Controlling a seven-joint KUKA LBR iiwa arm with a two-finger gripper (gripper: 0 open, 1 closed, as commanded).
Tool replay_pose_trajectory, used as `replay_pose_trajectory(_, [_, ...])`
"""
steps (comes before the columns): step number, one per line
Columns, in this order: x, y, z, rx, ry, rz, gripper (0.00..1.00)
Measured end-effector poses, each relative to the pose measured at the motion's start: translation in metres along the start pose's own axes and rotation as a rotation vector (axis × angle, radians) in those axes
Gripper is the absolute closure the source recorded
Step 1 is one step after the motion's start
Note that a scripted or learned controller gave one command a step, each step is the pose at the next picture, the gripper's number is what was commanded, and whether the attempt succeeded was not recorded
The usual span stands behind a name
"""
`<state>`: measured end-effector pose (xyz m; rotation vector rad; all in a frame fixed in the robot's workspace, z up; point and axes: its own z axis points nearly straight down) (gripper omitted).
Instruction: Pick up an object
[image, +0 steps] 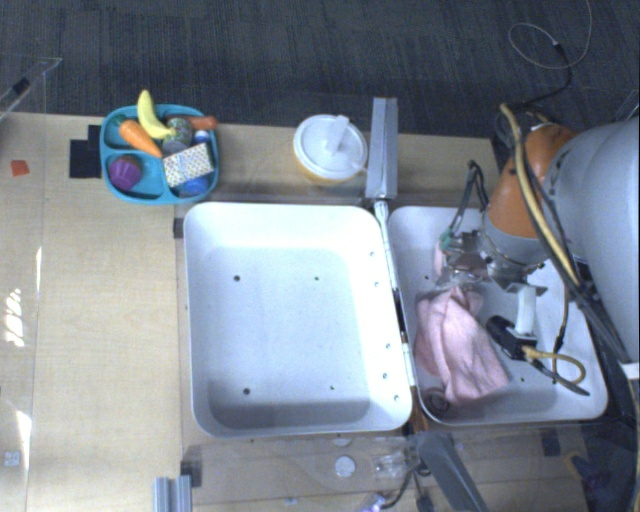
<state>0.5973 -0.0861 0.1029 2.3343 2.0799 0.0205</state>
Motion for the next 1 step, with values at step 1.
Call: replay_pose_trajectory(1, [-0.0136,0.0010,-0.0871,0.015,0.004,-0.432,1.00])
